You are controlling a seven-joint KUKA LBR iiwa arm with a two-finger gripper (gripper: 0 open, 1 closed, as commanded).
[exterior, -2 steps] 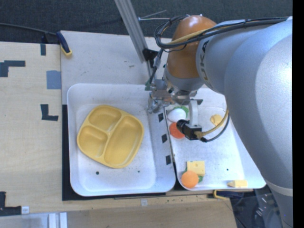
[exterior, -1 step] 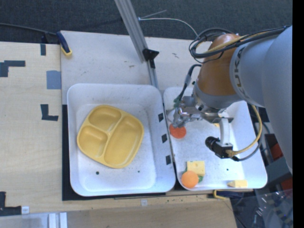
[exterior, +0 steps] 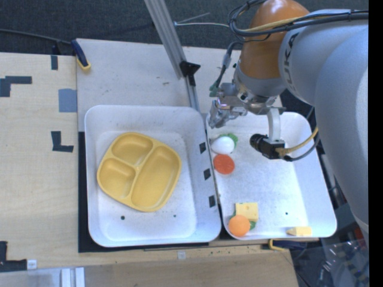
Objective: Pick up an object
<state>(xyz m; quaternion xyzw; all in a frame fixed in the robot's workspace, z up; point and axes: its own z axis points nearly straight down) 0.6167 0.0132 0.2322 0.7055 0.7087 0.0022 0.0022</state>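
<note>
Nothing picked up so far: the gripper (exterior: 219,117) hangs over the right bin's (exterior: 299,178) top-left corner, just above the white ball (exterior: 223,143) (the likeliest target, I'd guess). Can't tell its state from here. Descent, grab and lift all left to do

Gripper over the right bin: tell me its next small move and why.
Probably a short drop, nudged toward the near rim, onto the white ball. The gripper sits at the far left corner of the right bin, just beyond that ball, with nothing seen between its fingers. The ball is the closest item; the red-orange piece lies right next to it, so the descent should stay centred.
</note>
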